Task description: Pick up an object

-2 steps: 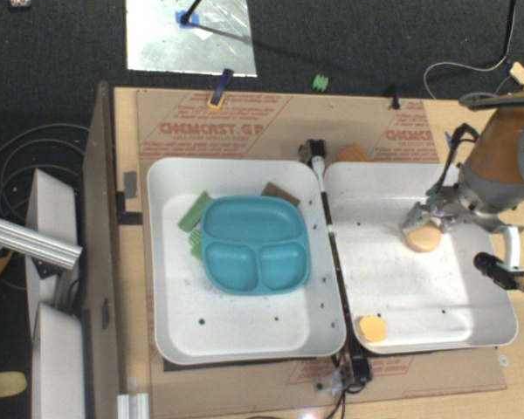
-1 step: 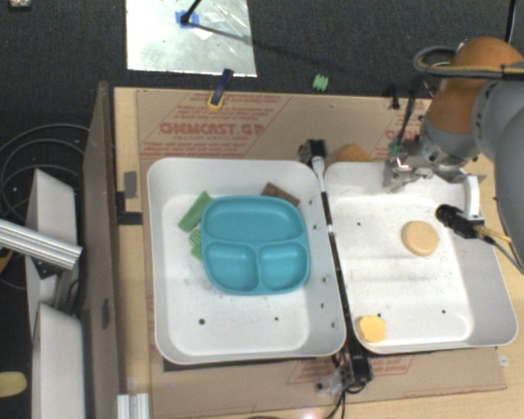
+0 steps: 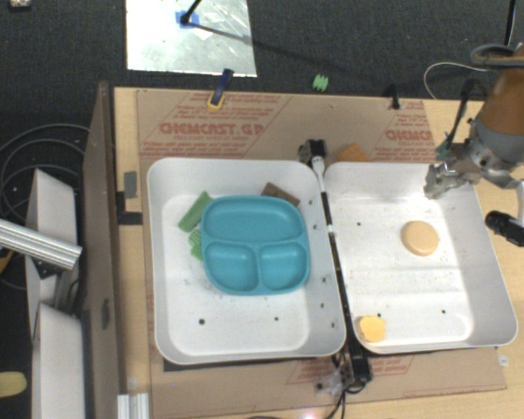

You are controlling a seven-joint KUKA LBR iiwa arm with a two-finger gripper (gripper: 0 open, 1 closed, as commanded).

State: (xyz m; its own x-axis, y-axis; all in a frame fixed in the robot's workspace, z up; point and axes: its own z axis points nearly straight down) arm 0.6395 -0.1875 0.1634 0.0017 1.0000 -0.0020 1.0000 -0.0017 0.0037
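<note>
A tan round piece (image 3: 420,238) lies in the right bin (image 3: 472,321), right of its middle. A small yellow piece (image 3: 372,328) sits at that bin's front left corner. In the left bin (image 3: 170,321) a blue divided tray (image 3: 254,243) rests over a green item (image 3: 194,213) and a brown item (image 3: 281,194), both partly hidden. My gripper (image 3: 440,179) hangs over the right bin's back right area, above and to the right of the tan piece, apart from it. I see nothing held in it.
The bins stand on a cardboard sheet (image 3: 244,120). A black divider strip (image 3: 330,234) runs between them. An orange scrap (image 3: 354,154) lies behind the right bin. Cables (image 3: 35,160) and a metal bar (image 3: 31,241) lie to the left.
</note>
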